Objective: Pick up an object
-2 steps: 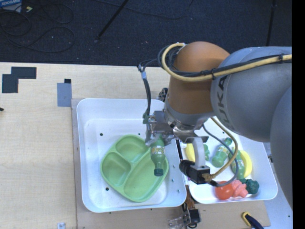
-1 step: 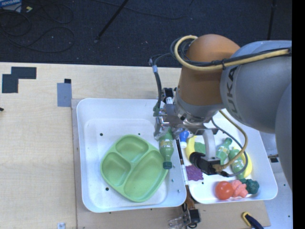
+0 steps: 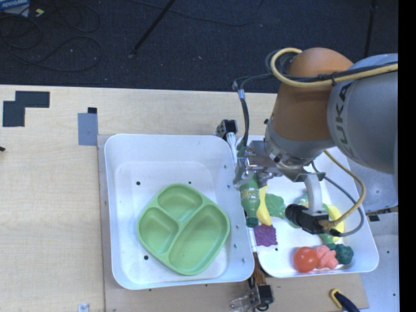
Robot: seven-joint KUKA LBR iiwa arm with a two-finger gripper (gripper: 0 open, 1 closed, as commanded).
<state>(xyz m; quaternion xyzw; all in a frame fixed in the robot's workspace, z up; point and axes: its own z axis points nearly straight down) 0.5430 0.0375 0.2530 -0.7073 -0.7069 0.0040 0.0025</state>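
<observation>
My gripper [image 3: 250, 174] hangs over the left edge of the right bin [image 3: 364, 255], close to the wall between the two bins. A small green bottle [image 3: 250, 201] stands on end directly under it, its top touching or nearly touching the gripper. Whether it is gripped cannot be made out. Beside the bottle lie a yellow banana [image 3: 263, 214], a green leafy piece [image 3: 275, 205] and a purple piece [image 3: 265, 234]. Nearer the front of that bin are a red tomato [image 3: 305, 259], a pink piece [image 3: 327, 259] and a dark green broccoli [image 3: 343, 253].
The left bin [image 3: 130, 155] holds a green divided plate [image 3: 184, 229] toward its front right. The arm's bulky orange and grey wrist [image 3: 312, 103] covers the back of the right bin. Bench surface lies to the left.
</observation>
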